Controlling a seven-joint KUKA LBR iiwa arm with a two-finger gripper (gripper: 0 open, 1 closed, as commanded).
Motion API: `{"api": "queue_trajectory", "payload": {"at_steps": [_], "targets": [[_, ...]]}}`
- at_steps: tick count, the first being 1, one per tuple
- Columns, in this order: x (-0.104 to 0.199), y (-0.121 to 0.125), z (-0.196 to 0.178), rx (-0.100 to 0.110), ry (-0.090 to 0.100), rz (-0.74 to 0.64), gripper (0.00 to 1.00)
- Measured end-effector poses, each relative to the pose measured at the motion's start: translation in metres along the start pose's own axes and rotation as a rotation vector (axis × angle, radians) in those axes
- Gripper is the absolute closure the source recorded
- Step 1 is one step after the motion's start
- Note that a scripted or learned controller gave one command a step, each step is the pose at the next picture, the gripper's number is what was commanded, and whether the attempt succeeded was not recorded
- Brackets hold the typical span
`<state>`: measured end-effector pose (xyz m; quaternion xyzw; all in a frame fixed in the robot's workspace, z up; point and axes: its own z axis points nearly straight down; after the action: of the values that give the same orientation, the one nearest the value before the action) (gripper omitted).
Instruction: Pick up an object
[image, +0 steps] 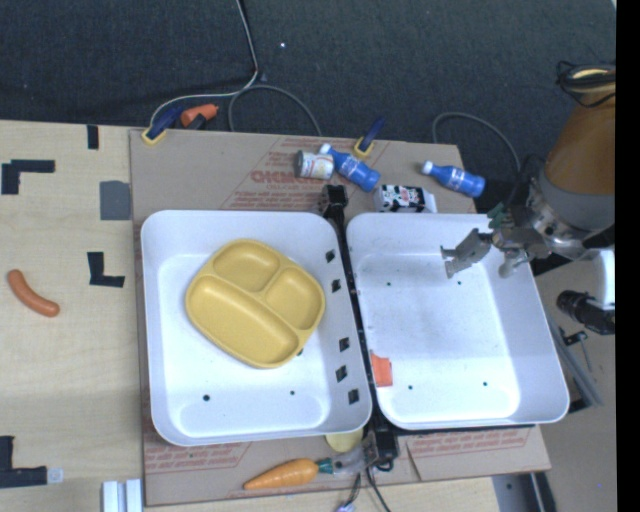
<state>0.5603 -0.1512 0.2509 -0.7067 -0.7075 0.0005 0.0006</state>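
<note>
A two-finger gripper (487, 252) hovers over the right bin (520, 400), fingers spread and holding nothing. The likeliest object to pick, a yellow divided plate (256, 300), lies well to its left, resting flat in the left bin (160, 300).

I find little that reads. The cardboard sheet (250, 175) under the bins carries red printed lettering beyond the left bin, well to the left of the gripper (487, 253); I cannot make out the words. The small black-and-white packet (404, 198), just beyond the right bin and left of the gripper, bears print too small to read. The bottle labels are illegible.
</note>
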Motion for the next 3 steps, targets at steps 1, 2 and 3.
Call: {"api": "queue_trajectory", "payload": {"at_steps": [1, 2, 3], "targets": [[0.002, -0.015, 0.156, 0.011, 0.003, 0.001, 0.0], [0.059, 0.032, 0.166, -0.004, -0.003, -0.004, 0.0], [0.05, 0.092, 0.165, -0.006, -0.001, -0.002, 0.0]]}}
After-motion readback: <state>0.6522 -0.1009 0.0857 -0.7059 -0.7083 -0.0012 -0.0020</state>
